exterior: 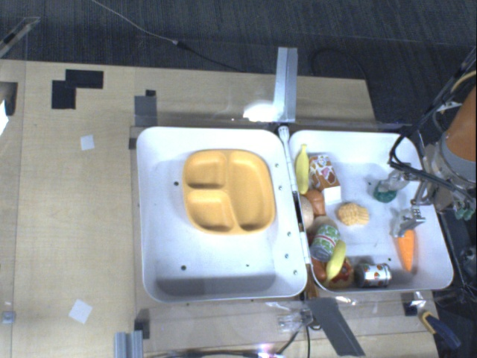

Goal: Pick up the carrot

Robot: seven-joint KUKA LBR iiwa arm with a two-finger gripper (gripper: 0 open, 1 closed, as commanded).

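The small metal two-finger gripper (407,219) sits just above the orange tapered carrot (406,250), touching its top; whether it grips is too small to tell.

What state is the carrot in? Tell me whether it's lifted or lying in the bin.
Lying down. The carrot rests flat on the floor of the right bin, with the hand just above its top end.

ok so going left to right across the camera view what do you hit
yellow divided plate in the left bin → banana at the right bin's left wall → corn cob → carrot, with the gripper just above it
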